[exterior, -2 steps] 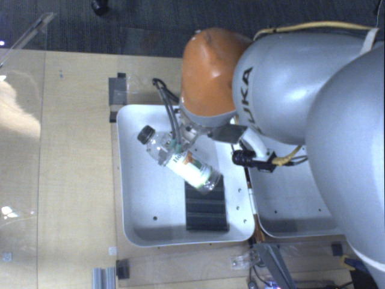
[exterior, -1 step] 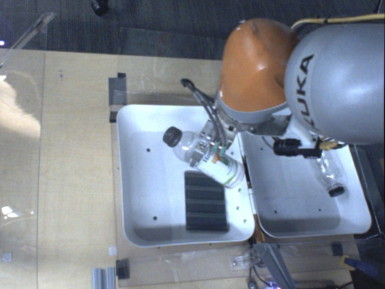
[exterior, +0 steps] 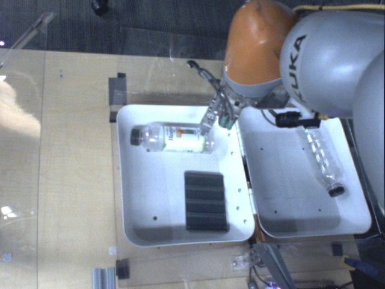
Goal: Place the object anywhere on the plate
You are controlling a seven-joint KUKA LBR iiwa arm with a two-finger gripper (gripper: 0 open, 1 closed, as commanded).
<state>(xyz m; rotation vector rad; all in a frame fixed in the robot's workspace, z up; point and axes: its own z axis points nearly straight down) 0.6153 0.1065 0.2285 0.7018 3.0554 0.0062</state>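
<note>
Looking down on the bench (exterior: 66,179): two shallow white bins side by side. Left bin (exterior: 129,191) holds a clear plastic bottle (exterior: 173,138) lying on its side near the far wall, dark cap pointing left, white/green label round the middle. Nearer the front of the same bin sits a black ribbed rectangular plate (exterior: 206,201), flat on the floor, long side running front to back. Bottle and plate are apart, bottle not on the plate.

Right bin (exterior: 283,185) has a 2nd clear bottle (exterior: 322,161) lying diagonally, dark cap toward the front-right, partly under the arm at its upper end.

Arm (exterior: 325,53) comes in from the right, big grey body w/ orange band (exterior: 255,38) above the wrist, covering the far part of the right bin. Gripper (exterior: 215,118) hangs low over the far-right corner of the left bin, right by the base end of the labelled bottle. Tip looks to be touching or just beside the bottle's right end; can't tell which. Can't tell whether gripper is spread or closed, too small and cluttered w/ cables. Nothing visibly pinched.

Black bracket (exterior: 118,95) at the far-left corner outside the left bin. Cables and clutter (exterior: 264,270) at the front edge between bins.
</note>
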